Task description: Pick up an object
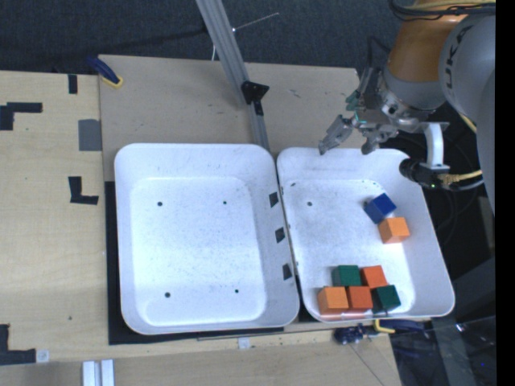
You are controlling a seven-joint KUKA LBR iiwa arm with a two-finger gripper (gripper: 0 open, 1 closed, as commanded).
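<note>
Left shallow white plastic bin (129, 215): bare floor, a few dark dots. A grey metal rail (228, 51) runs diagonally from 12 o'clock down to the seam between the bins.

Right shallow white plastic bin (322, 215) holds all the blocks. Cluster at its 6 o'clock edge: orange wooden cube (332, 298) leftmost, dark green cube (348, 275) just behind it, second orange cube (360, 297) touching the first, third orange cube (374, 277) beside the green one, second green cube (387, 297) at the right end. The cluster's long axis runs roughly 9-to-3.

Apart from them, toward the bin's 3 o'clock: blue cube (380, 207), rotated so one corner points about 11 o'clock, with a lone orange cube (394, 229) just beside it at its 5 o'clock. That pair lines up 11-to-5.

Gripper (348, 137) hangs over the right bin's 12 o'clock rim, well apart from every block. Jaws apart, tips spread, nothing between them. Grey arm with orange band (426, 30) enters from 2 o'clock.
</note>
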